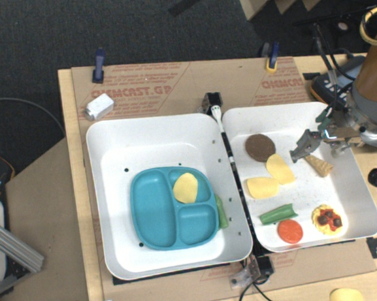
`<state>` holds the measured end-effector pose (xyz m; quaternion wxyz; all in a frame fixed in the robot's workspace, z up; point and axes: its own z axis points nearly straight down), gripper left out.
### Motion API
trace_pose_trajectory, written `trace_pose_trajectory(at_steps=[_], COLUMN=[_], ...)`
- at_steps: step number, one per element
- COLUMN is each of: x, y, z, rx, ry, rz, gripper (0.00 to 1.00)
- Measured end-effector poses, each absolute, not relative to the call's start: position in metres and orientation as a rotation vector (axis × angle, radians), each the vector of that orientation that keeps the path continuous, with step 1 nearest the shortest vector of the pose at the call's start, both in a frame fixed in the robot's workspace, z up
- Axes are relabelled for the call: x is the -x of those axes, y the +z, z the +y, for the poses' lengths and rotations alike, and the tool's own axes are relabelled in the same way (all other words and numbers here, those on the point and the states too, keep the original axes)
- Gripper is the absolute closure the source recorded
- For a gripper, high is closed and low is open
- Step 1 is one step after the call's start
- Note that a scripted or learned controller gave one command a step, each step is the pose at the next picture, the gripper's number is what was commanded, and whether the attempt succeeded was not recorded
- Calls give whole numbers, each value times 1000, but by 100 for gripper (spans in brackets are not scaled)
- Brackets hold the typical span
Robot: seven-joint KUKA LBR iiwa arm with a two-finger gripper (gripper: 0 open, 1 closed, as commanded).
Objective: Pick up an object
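Sitting in the right white bin (pixel 369 193), the tan cone-shaped piece (pixel 320 165) lies just below the gripper (pixel 304 148), whose dark fingers (pixel 300 151) look spread apart with nothing between them. Left of it: a brown round disc (pixel 260 147), two yellow slices (pixel 270 177). The left bin (pixel 104 160) holds a teal divided plate (pixel 160 211).

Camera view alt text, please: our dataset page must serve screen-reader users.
The end effector hangs over the right white bin above toy food: a brown patty, yellow pieces, a tomato slice, and a mini pizza. The left bin holds a blue divided plate bearing one yellow piece.
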<state>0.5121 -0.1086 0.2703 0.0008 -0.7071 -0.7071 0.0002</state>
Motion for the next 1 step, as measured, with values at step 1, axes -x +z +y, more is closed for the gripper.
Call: trace_pose_trajectory(at_steps=[1], x=[-479], y=[376], z=[-211], rx=[2242], ry=[-4], rz=[-2221], gripper=[0])
